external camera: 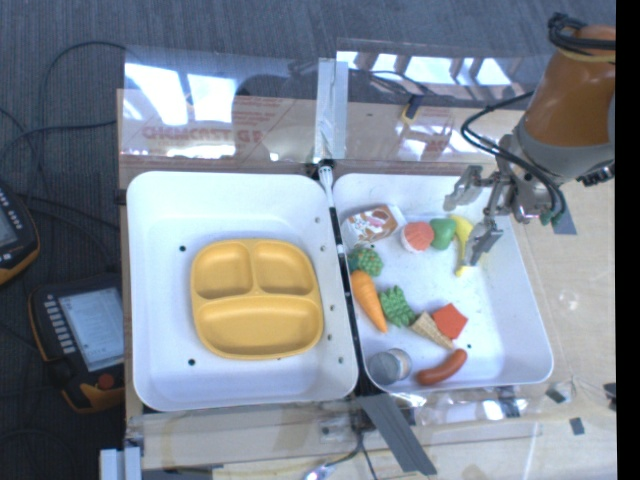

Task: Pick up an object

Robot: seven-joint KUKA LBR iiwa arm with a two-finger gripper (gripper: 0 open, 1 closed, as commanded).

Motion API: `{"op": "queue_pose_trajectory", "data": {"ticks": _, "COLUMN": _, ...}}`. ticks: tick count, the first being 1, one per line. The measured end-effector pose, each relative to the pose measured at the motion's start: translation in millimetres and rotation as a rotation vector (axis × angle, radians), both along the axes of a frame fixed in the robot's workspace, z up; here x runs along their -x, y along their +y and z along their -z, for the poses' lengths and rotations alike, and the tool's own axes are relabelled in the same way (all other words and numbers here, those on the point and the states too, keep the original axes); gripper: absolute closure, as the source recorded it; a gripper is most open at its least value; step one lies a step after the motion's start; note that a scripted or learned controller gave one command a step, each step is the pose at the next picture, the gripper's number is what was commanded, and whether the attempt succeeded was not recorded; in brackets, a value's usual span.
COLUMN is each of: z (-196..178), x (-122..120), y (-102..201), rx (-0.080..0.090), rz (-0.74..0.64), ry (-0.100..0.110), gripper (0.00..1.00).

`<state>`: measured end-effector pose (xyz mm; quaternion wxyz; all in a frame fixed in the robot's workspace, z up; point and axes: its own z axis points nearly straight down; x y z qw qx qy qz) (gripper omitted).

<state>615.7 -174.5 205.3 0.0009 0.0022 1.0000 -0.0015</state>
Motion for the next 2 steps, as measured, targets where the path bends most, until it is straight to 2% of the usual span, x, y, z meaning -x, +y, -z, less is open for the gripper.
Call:
{"op": "queue_pose_trajectory", "data": {"ticks": 1, "z": 116, "x": -38, "y": -19, "rx": 0.004, "rz": 0.027, "ry": -0.009, "gripper": 0.00}}
{"op": "queue_pose_trajectory", "data": {"ticks": 2, "z": 104, "x": -40, "y": -18, "rx": 0.010, "rz": 0.024, "ry": -0.015, "gripper": 1.00}}
